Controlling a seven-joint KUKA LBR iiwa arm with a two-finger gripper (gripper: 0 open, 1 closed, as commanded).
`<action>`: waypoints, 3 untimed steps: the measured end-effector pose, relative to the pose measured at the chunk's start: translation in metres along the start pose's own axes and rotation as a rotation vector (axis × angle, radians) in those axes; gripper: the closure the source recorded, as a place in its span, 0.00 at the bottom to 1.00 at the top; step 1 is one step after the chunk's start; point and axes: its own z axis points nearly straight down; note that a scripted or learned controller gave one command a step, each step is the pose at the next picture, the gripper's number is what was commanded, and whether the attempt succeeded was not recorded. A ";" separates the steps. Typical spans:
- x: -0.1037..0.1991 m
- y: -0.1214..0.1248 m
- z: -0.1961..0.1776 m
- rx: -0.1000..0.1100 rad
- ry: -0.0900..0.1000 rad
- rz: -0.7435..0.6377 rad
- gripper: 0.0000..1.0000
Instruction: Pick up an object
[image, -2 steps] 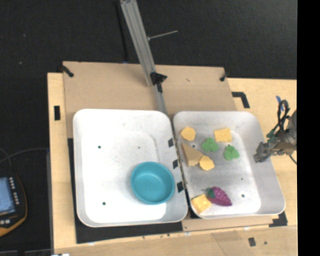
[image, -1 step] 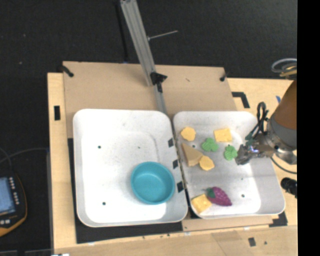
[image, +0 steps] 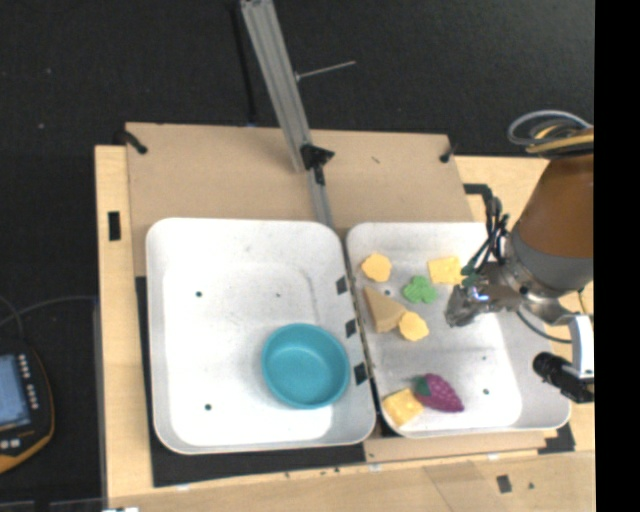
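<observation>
White right bin (image: 500, 405) carried small objects: yellow pieces (image: 377, 267) near far-left corner and far edge, green piece (image: 420, 291) and tan wedge (image: 381, 311) mid-left, purple toy (image: 438, 392) near front edge. Gripper (image: 462, 308) hovered over bin's middle; finger state could not be told. Blue bowl (image: 302, 365) sat in left bin (image: 200, 260), front-right.

The left bin (image: 200, 260) offers wide bare floor across its upper half and left side; the blue bowl (image: 305, 365) takes its lower right corner. In the right bin (image: 500, 400), yellow pieces (image: 377, 267), a green piece (image: 420, 291) and a tan wedge (image: 381, 310) crowd the upper left, and a purple piece (image: 439, 393) lies low. The lower right floor looks open, though the arm (image: 560, 230) overhangs it.
</observation>
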 end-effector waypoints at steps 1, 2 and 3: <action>0.046 -0.003 -0.008 0.001 0.002 -0.005 1.00; 0.103 -0.009 -0.015 0.002 0.003 -0.005 1.00; 0.154 -0.011 -0.002 0.005 0.001 -0.004 1.00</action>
